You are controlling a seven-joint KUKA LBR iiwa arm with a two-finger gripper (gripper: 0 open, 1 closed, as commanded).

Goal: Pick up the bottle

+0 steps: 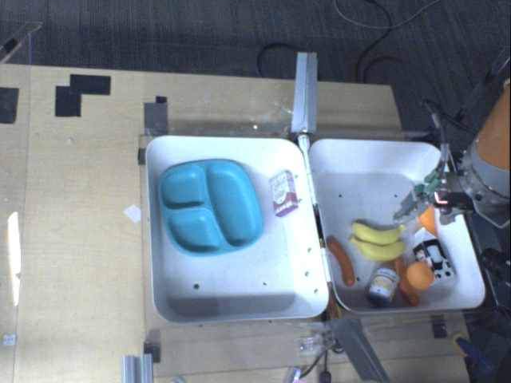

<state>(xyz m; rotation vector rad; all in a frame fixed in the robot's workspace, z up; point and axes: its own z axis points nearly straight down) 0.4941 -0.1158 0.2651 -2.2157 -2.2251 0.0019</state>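
The bottle [384,284] is small, with a pale label and a dark lower end. It lies near the front wall of the right bin [359,166], between a brown sausage [342,262] and an orange ball [418,275]. My gripper [428,203] hangs over the right side of that bin, above and to the right of two yellow bananas [377,242]. It is well behind the bottle and not touching it. An orange object [429,219] sits just under the gripper.
A black-and-white item [433,257] lies by the right wall next to the orange ball. The left bin [231,294] holds a blue divided plate [211,206] and a small carton [283,192]. A metal post [305,94] stands behind the seam between the bins.
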